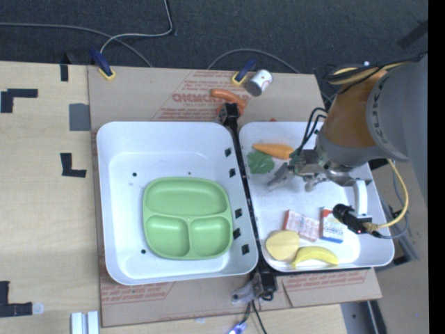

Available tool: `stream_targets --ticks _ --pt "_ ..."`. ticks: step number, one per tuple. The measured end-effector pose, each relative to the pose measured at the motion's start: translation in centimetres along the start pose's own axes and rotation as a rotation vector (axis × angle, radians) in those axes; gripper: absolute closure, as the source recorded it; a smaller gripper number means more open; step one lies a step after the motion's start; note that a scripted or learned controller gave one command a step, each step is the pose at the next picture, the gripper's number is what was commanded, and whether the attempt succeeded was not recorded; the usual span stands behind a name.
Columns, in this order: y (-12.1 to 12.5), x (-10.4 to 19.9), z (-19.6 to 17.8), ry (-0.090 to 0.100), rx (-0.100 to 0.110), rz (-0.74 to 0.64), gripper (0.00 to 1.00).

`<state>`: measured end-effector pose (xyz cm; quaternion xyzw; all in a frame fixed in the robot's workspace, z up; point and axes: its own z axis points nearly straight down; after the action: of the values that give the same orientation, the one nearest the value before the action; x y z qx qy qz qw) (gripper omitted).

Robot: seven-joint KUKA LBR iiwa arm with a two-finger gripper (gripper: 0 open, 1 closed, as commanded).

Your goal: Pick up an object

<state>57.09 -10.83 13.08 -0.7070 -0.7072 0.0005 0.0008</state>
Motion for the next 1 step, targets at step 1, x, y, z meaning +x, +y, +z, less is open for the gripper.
stream_targets --ticks 1 --pt "6.65 0.16 4.45 -0.001 -0.006 -0.001 0.00"
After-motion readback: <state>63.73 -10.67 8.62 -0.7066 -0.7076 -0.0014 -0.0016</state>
